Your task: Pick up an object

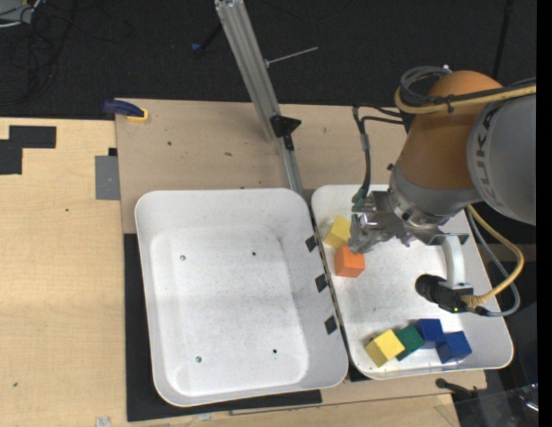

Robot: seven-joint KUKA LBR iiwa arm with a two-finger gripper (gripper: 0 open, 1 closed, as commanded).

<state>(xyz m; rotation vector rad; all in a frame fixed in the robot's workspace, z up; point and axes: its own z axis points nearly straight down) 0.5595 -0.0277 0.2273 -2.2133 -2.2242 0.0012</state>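
My gripper [361, 232] hangs low over the far left part of the right bin [392, 302], under the orange wrist band. An orange block [350, 262] lies just below it, at or under its tip. A yellow block [337, 232] sits right beside the gripper on its left, near the bin's left wall. The arm's body hides how the gripper stands. At the bin's near edge lies a cluster: a yellow block [384, 347], a green block [408, 339] and two blue blocks [429, 330] [453, 348].
The left bin [224, 199] lies beside the right one, with black clips [321, 283] along the seam between them. A slanted aluminium rail [256, 78] rises behind the bins. Cables and a black fitting [441, 292] hang off the arm over the right bin.
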